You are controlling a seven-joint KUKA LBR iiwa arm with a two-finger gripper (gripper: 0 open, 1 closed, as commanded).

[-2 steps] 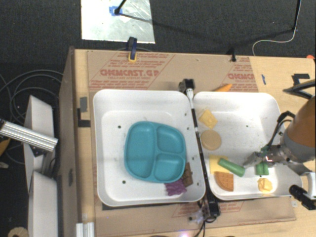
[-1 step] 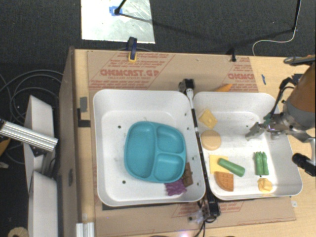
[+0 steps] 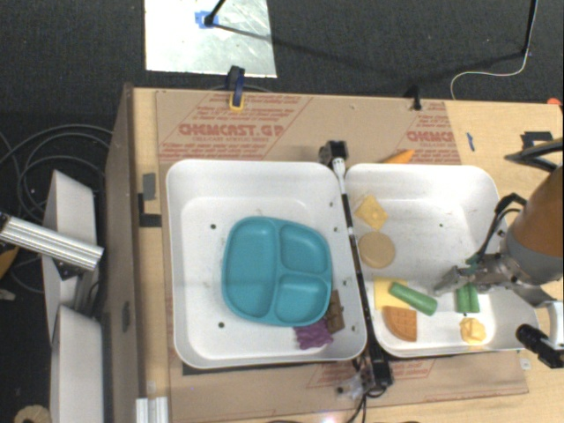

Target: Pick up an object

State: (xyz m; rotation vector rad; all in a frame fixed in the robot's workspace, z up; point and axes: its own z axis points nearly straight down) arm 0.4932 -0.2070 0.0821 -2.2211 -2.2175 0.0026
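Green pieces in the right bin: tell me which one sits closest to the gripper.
The short upright green piece, right beside the gripper. The longer green cylinder lies tilted further left, on the yellow slab.

Left bin (image 3: 189,236): divided plate (image 3: 278,270) at centre, grape bunch (image 3: 310,335) and a small block (image 3: 336,315) at its near-right corner. Right bin (image 3: 458,192): cracker (image 3: 371,211) and cookie (image 3: 378,250) along left wall; cheese wedge (image 3: 383,294), cucumber (image 3: 412,297), waffle (image 3: 401,323) near front-left; small cylinder (image 3: 467,300) and lumpy piece (image 3: 472,329) front-right.

Both bins (image 3: 264,179) look like smooth white plastic with a slight sheen. The teal divided plate (image 3: 278,271) is plastic too, kinda satin. Underneath it's all matt brown cardboard (image 3: 264,126) with red print. The sheet (image 3: 207,25) up top looks like crinkly, shiny foil.
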